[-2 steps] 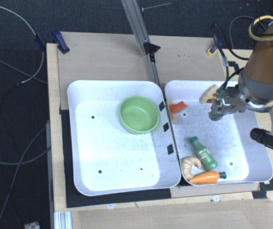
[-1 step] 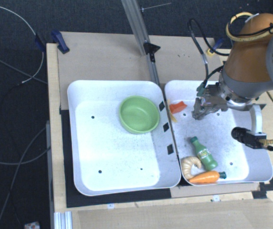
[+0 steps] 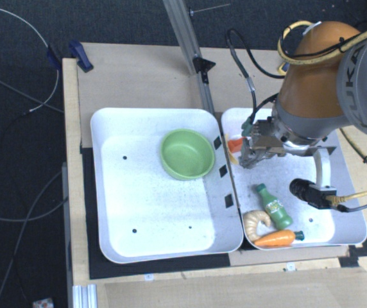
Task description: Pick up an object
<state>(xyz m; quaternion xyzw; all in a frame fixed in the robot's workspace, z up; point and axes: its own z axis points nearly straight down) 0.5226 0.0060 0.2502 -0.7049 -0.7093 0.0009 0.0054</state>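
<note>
With the gripper low by the right bin's wall, its state untellable, it may clip the rim instead of the orange object.

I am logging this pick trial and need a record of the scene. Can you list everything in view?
Left bin: one, white, left half of the bench.
Right bin: one, white, right half of the bench, under the arm.
Bowl: one, green, upper right of the left bin.
Bottle: one, green, lying in the right bin.
Carrot: one, orange with green tip, near edge of the right bin.
Tan curved object: one, beside the carrot; kind unclear.
Orange item: one, partly hidden at the right bin's left wall.
Arm: one, grey and orange.
Hand: one, low over the right bin.
</note>
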